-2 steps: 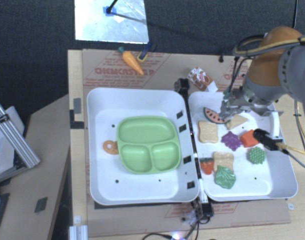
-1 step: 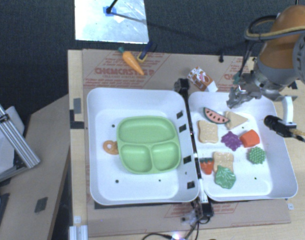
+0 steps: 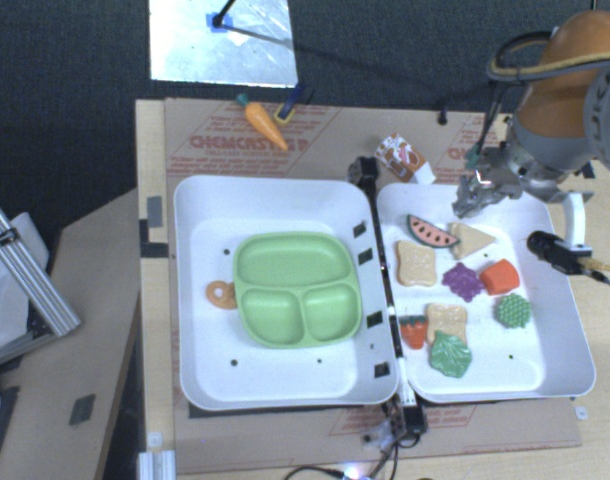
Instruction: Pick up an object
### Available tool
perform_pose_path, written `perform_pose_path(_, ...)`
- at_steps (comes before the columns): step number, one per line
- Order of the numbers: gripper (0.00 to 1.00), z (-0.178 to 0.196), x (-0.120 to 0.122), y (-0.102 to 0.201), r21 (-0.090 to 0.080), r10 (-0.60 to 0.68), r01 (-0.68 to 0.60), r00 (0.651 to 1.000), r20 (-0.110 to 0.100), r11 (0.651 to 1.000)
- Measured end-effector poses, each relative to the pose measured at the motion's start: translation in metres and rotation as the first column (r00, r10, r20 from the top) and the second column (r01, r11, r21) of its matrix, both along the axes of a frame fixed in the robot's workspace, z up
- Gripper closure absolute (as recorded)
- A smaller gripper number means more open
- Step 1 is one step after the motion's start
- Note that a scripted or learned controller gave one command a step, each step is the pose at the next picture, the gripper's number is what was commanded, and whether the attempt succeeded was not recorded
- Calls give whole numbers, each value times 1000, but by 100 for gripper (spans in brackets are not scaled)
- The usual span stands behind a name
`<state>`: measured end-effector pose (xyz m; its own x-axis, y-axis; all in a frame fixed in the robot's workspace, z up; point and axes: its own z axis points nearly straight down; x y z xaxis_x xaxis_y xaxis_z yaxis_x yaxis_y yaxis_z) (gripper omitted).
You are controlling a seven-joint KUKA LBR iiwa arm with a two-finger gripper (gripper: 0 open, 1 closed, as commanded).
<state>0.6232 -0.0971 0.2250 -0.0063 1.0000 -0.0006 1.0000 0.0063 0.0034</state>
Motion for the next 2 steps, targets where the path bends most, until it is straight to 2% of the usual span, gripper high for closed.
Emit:
perform_pose_path(1, 100, 6, -14, 7, 1, 0, 0, 1000, -2, 1000)
perform_pose_path(2, 100, 4, -9, 5, 0, 0, 0, 1000, -1, 1000)
